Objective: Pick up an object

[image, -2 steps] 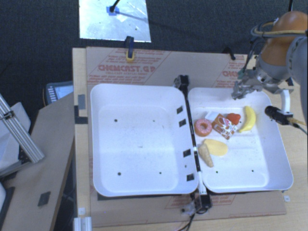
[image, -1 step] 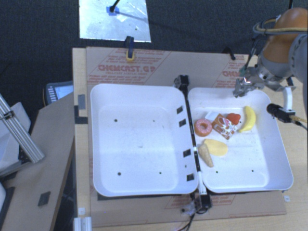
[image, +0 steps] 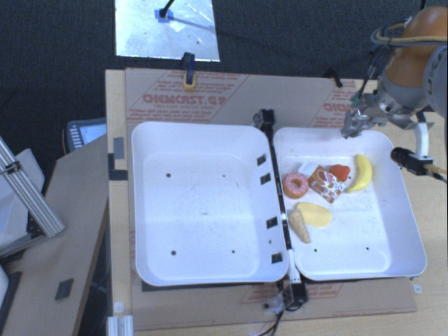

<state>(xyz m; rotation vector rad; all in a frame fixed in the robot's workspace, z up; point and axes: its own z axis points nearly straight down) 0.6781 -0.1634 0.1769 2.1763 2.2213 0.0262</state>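
Here the small toy foods sit bunched in the far-left part of the shallow white right-hand bin (image: 399,257), close to the black clips that join it to the shallow white left-hand bin (image: 147,187); gathered so, they leave little room between neighbours, which I judge makes a clean pick harder for anything in the middle of the heap; the curved yellow plastic banana (image: 361,173) lies at the right of the group, touching or nearly touching the small red piece (image: 340,171), yet its outer side faces bare bin floor, so it looks the likeliest candidate; it is smooth, glossy and slim, standing roughly along the near-far line with a slight bend. Left of it lie the orange and white printed box (image: 326,183), the pink ring-shaped doughnut (image: 295,184), the pale yellow rounded lump (image: 314,214) and the tan cone-shaped piece (image: 299,226), the last two nearer than the rest. The grey two-finger gripper (image: 352,126) hangs over the far rim of the right-hand bin, apart from every object and far of the banana; it carries nothing, and whether its jaws are released or clenched I cannot tell at this size. Both bins rest on a brown printed cardboard sheet (image: 203,96) on the worktop.
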